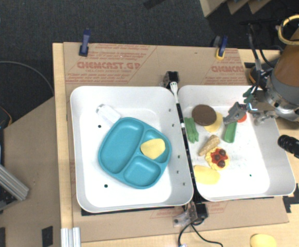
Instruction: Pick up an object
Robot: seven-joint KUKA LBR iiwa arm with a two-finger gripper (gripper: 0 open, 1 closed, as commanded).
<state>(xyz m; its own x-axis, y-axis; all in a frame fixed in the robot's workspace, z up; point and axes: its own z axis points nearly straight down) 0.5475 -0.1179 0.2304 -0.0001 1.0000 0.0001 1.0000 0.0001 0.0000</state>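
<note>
My gripper [235, 113] reaches in from the right and hovers over the upper middle of the right bin [273, 158]. Directly under its tip lie a green pickle-shaped piece [229, 132] and a small red item [241, 118], partly covered by the gripper. To the left sit a brown round patty [204, 114] on a yellow disc, and a second green piece [191, 129]. Below these are a tan bread-like piece [209, 145], a yellow item with red berries [219, 157] and a yellow lemon-like piece [206, 176].
The left bin [82, 138] holds a blue divided plate [124, 151] with a yellow item [152, 148] in one compartment, and a clear cup [107, 113] at its upper left. The arm's grey body [291, 84] stands over the right bin's far right corner.
</note>
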